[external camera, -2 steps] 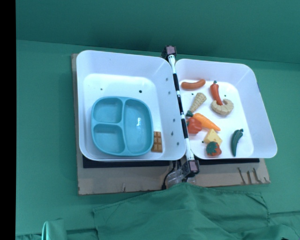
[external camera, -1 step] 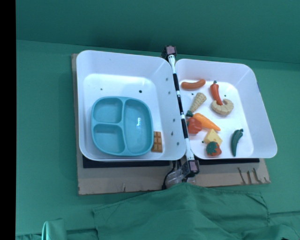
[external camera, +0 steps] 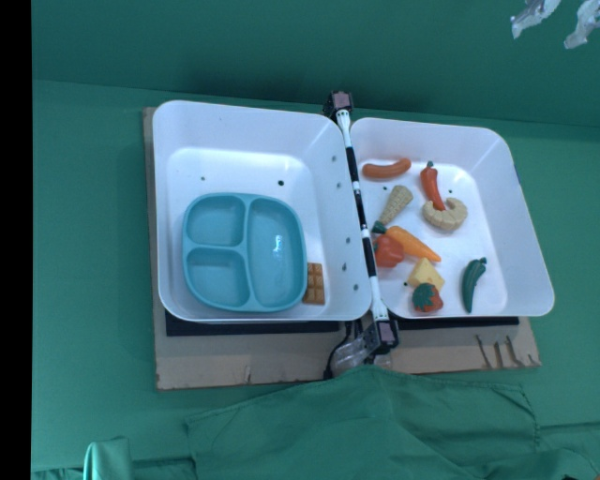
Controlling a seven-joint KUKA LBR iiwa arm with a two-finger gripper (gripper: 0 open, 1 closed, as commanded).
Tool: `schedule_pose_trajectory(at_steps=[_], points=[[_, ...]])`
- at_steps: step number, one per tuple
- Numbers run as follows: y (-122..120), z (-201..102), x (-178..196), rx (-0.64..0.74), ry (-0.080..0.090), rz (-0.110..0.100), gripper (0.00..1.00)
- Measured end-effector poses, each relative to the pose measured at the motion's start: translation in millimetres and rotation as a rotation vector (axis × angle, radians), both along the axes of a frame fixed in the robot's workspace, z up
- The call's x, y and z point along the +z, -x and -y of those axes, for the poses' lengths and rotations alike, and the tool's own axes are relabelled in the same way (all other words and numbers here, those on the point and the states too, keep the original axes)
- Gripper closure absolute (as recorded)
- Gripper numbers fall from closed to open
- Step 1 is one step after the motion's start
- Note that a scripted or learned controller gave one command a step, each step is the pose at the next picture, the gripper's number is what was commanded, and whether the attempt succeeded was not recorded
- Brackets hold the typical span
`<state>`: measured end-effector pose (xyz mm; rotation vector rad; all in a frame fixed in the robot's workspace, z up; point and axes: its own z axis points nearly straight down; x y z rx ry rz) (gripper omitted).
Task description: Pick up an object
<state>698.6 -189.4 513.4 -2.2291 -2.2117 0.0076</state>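
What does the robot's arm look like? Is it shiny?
Very little can be made out. At the top right edge of the view there are two small pale grey pieces, jagged in outline, against the green backdrop. They may be part of the robot. They are too small to tell shine, cables or markings.

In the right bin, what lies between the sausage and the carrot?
In the camera view, a pale corn cob lies between the sausage and the carrot.

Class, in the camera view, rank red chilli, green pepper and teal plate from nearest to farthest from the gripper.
From the gripper, top right:
1. Red chilli, right bin, back.
2. Green pepper, right bin, front.
3. Teal plate, left bin.
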Motion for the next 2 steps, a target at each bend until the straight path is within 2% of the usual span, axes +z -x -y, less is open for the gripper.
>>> schedule_pose_trajectory(at_steps=[1,2], points=[[49.8,-2.7,83.5,0.003,0.003,0.020,0.00],[103.3,-2.5,78.0,0.002,-0.001,0.007,0.00]])
